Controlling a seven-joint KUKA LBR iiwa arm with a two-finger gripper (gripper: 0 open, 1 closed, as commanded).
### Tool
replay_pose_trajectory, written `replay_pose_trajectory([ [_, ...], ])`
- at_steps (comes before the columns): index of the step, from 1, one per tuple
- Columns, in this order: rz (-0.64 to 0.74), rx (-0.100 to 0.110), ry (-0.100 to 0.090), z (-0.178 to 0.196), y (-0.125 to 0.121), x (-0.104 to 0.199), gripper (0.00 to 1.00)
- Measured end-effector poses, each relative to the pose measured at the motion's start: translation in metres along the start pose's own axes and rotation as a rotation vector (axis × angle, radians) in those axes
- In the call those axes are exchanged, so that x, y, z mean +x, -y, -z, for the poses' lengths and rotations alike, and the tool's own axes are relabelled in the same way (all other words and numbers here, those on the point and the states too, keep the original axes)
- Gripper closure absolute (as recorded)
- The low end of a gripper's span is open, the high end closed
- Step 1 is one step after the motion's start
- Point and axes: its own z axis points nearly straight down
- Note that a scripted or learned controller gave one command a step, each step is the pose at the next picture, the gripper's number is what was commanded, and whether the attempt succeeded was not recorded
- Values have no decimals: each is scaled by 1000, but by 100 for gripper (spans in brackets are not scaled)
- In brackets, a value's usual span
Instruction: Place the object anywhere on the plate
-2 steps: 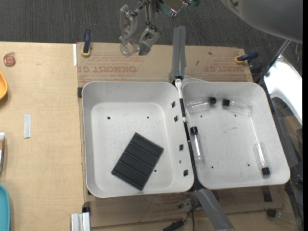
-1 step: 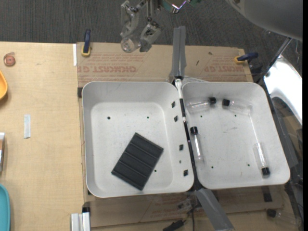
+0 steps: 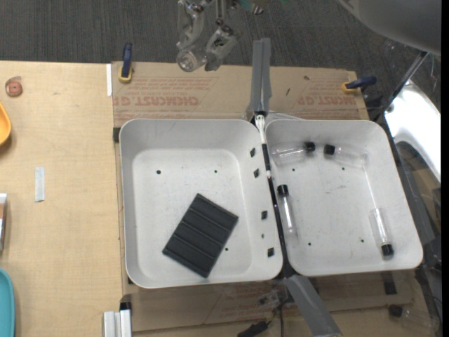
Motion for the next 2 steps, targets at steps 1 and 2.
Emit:
replay_pose_trajectory([
  [1, -6, 0, 5, 9, 2, 0, 100],
  [2, -11, -1, 10, 17, 4, -1, 100],
])
